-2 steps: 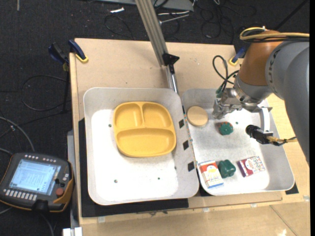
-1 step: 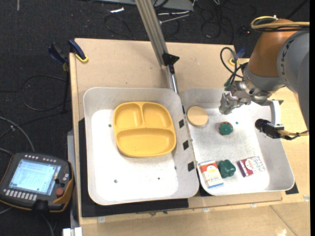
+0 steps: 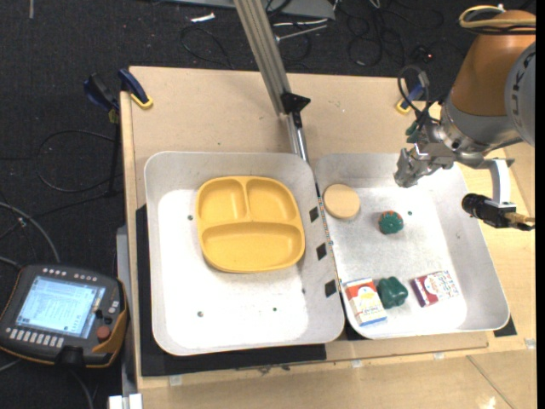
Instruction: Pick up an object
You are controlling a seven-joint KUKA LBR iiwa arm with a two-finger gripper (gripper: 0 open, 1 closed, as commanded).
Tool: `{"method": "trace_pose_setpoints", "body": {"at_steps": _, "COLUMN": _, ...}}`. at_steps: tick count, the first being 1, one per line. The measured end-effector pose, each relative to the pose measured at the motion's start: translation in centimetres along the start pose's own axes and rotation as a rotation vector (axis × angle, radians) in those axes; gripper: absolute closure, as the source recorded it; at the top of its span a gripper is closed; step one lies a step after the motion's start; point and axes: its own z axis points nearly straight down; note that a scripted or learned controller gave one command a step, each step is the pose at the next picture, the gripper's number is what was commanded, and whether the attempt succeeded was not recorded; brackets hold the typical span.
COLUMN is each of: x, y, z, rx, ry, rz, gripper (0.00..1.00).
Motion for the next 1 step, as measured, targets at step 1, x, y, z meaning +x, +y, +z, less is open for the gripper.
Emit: {"method": "trace_pose_setpoints", "body": {"at_steps": 1, "x": 0.01, "y": 0.12, "z": -2.27, "rx": 0.002, "ry": 0.001, "rz": -0.003, "gripper": 1.0}}
